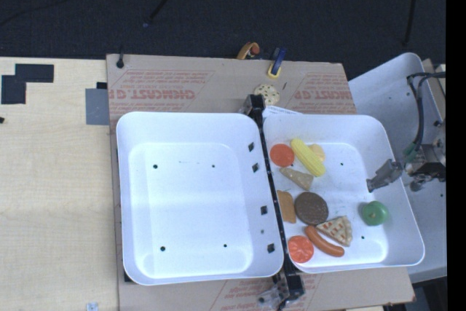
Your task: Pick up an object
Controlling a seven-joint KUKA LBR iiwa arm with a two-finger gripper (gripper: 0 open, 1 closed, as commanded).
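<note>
Tool (381, 177) seen at right bin's (397, 251) right edge, nothing between fingers; finger state cannot be told. Green apple (375, 213) lies just below tool, apart from it. Corn (308, 156), cookie (312, 207), sausage (325, 242) grouped left in same bin.

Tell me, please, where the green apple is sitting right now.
The green apple lies in the right-hand bin, near its right wall, apart from the other food; the pizza slice is its nearest neighbour, and the gripper is just above it.
</note>
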